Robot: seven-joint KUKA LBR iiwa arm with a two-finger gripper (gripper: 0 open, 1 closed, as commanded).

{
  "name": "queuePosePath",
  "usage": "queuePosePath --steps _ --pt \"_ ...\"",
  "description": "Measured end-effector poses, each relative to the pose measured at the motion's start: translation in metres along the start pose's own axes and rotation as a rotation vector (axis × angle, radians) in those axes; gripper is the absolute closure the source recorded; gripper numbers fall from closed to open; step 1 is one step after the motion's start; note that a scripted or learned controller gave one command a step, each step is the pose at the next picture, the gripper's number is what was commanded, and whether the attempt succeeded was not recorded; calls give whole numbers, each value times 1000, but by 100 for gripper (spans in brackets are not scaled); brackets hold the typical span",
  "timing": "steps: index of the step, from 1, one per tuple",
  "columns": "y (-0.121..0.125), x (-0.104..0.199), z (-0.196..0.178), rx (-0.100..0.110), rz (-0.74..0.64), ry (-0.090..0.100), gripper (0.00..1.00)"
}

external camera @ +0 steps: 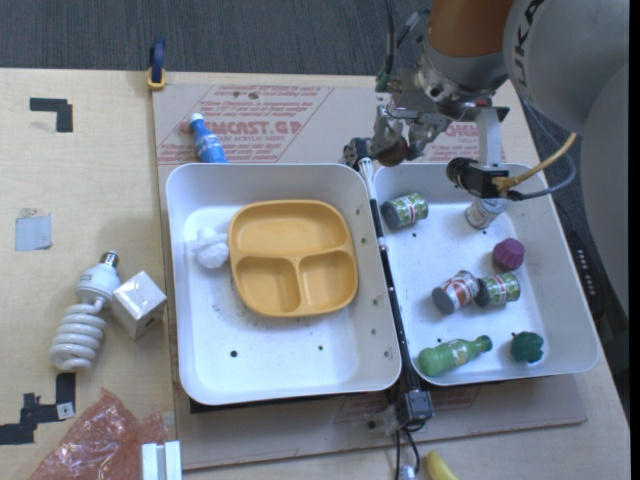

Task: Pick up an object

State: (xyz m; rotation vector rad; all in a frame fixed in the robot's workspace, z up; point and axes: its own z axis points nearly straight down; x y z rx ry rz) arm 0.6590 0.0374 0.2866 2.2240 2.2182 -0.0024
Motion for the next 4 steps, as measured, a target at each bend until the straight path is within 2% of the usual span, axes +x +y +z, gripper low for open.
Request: queuePosePath --steps 1,2,3,4 --pt "-13 42 -11 -1 -4 1 100" --pt "0 -18 -21 -2 -1 0 100" --pt "0 2 -56 -1 -4 0 100" --pt "0 -25 10 0 -1 0 100"
